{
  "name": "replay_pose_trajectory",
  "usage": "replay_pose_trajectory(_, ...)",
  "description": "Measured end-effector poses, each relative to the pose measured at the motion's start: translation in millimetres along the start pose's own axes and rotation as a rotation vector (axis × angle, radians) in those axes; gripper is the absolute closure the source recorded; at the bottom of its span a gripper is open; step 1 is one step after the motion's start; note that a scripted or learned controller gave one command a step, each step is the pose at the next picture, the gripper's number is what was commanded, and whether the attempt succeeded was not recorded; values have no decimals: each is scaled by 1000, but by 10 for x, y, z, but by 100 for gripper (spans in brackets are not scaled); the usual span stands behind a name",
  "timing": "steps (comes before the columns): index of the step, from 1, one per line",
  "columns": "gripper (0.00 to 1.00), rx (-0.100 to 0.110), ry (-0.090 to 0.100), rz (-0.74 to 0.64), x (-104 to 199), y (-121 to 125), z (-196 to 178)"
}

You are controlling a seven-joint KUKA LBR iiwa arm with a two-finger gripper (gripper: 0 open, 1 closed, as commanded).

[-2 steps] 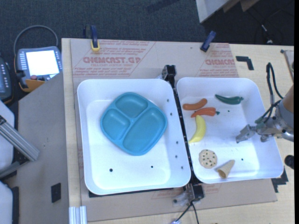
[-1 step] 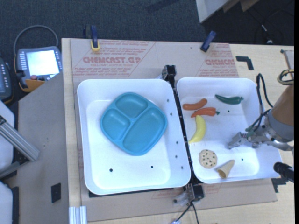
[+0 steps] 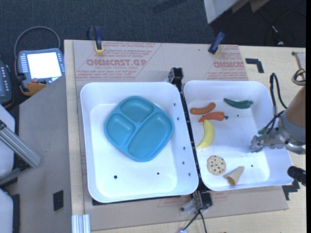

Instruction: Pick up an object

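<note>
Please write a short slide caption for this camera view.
Gripper over right bin of toy food; blue plate in left bin.

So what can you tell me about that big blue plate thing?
The blue plate is a smooth tray that looks like plastic, with rounded corners and three sunken sections split by raised ridges. It lies flat and a bit turned, near the middle of the left white bin, resting on its floor. Its sections hold nothing, and nothing else touches it.
</note>
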State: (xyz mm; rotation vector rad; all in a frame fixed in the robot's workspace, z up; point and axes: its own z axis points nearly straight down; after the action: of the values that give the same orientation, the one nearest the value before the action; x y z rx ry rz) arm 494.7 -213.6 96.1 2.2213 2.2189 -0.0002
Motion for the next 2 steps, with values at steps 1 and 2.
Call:
replay_pose_trajectory(1,100,-4,-2,-2,64,11,-446)
replay_pose_trajectory(2,100,-6,-2,-2,108,-31,-1052)
